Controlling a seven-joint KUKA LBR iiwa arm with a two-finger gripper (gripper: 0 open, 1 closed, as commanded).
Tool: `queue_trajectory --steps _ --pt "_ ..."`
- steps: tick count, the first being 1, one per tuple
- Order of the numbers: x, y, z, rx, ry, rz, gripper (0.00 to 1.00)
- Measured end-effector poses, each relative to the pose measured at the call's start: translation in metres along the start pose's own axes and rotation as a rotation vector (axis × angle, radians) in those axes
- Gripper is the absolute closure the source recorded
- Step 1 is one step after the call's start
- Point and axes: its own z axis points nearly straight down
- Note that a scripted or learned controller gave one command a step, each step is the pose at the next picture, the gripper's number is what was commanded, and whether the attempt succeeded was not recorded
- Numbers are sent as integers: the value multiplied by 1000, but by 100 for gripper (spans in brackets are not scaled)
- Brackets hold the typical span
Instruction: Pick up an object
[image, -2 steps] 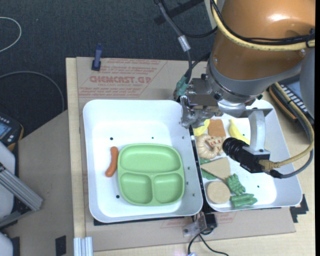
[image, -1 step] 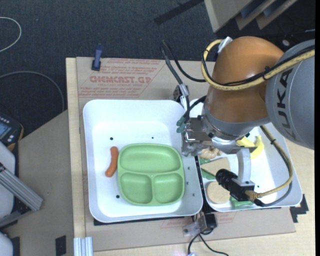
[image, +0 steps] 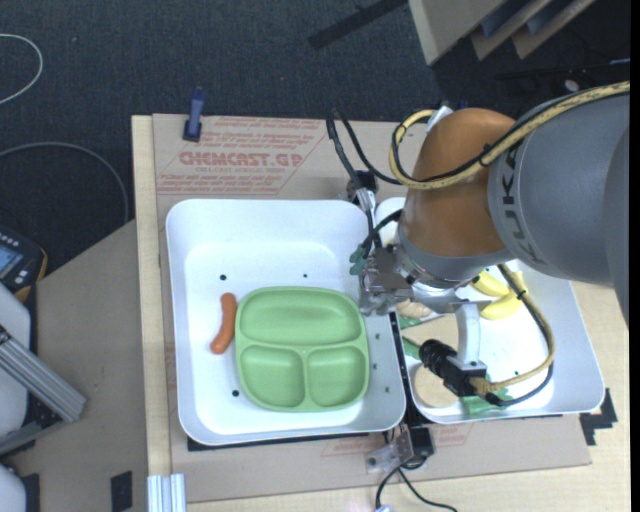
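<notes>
A green three-compartment plate (image: 300, 345) lies in the left bin (image: 260, 235). An orange sausage-shaped piece (image: 224, 322) sits just left of it. In the right bin (image: 565, 395) a yellow item (image: 497, 297) and a small green item (image: 488, 402) peek out from under the arm. The arm's orange band (image: 455, 185) hangs over the wall between the two bins. My gripper (image: 388, 285) points down below it at the right bin's left edge, close to the plate's upper right corner. The wrist hides what is under it.
Black and yellow cables (image: 520, 360) loop from the wrist across the right bin. A blue clip (image: 193, 115) sits at the back left corner of the brown board (image: 250, 155) under the bins. The left bin's back half is bare white floor.
</notes>
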Motion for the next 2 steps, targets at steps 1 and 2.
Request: queue_trajectory --steps 1,2 --pt "18 -4 -154 -20 4 -7 100" --pt "-80 -34 -209 -11 -2 5 100"
